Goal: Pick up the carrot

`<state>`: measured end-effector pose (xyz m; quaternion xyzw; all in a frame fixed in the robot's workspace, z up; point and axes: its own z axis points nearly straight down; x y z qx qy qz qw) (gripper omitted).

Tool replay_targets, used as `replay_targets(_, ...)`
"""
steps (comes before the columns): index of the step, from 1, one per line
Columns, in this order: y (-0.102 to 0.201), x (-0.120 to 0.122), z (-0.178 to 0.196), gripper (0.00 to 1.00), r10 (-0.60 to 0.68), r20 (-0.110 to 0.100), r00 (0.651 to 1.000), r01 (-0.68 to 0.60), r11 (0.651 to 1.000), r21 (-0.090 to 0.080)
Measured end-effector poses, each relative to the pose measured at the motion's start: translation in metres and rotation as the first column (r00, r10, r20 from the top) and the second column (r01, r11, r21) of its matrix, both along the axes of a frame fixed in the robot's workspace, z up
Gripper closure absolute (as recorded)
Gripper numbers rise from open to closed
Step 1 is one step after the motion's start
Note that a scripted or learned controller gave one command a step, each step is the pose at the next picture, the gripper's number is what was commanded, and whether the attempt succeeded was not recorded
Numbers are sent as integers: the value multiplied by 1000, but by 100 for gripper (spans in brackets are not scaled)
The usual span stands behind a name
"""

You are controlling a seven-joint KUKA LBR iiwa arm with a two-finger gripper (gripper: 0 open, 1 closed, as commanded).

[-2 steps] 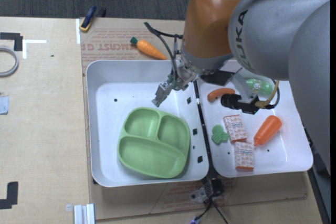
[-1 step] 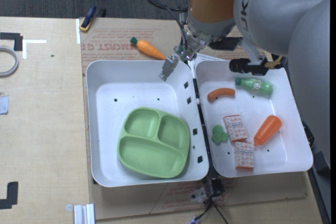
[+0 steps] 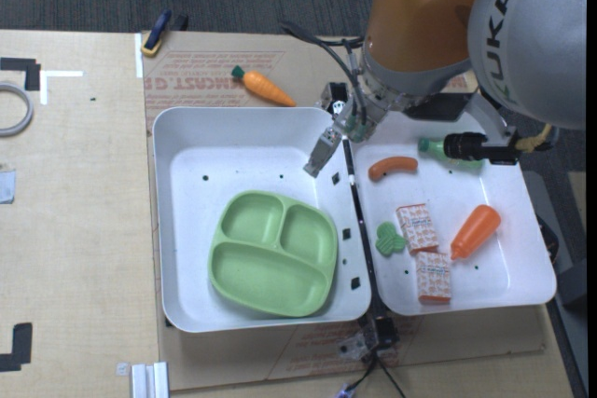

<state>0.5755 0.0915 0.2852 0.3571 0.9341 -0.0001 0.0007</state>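
A small orange carrot (image 3: 265, 88) with a green top lies on the cardboard behind the left bin (image 3: 177, 200), outside both bins. A larger orange tapered piece (image 3: 476, 230), also carrot-like, lies in the right bin (image 3: 522, 280) near its right wall. My gripper (image 3: 328, 144) hangs over the back of the divide between the two bins, right of and nearer than the small carrot and well left of the orange piece. Nothing shows in it.
A green divided plate (image 3: 273, 253) fills the left bin's front. The right bin holds a reddish sausage (image 3: 393, 166), a green bottle (image 3: 446, 148), a green leafy piece (image 3: 390, 239) and two snack packets (image 3: 424, 249). A blue-yellow tool (image 3: 157, 33) lies at the back left.
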Motion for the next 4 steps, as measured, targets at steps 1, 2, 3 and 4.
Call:
replay_targets(1,22,-18,-22,0,10,0,1000,-10,1000,0)
replay_targets(2,92,-14,-53,0,69,-1,998,-69,998,0)
replay_targets(3,122,-40,-77,0,274,-1,962,-274,962,0)
replay_targets(4,86,27,-147,0,778,1,629,-778,629,0)
